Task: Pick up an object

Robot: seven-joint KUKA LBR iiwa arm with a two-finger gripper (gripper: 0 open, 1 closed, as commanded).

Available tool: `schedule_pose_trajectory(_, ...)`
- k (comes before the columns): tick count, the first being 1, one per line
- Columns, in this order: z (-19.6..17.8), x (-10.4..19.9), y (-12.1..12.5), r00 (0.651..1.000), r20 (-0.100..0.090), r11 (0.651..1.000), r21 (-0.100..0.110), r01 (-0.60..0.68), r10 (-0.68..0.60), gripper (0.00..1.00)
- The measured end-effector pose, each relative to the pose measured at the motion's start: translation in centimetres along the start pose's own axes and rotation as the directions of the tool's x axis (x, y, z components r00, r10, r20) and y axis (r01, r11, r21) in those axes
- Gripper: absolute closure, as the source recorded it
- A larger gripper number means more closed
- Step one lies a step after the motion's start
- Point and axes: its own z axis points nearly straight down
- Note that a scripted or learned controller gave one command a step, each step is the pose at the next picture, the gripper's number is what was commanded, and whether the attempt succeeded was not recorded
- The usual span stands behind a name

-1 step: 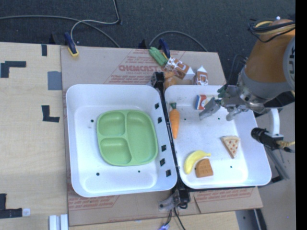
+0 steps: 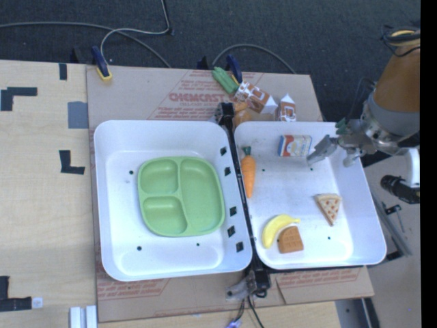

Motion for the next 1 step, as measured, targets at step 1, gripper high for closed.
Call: schedule_pose_trajectory(1,8.82,-1.54,6.79,1.0,-0.002,1.0,0.003,0.002,-0.002,0.0)
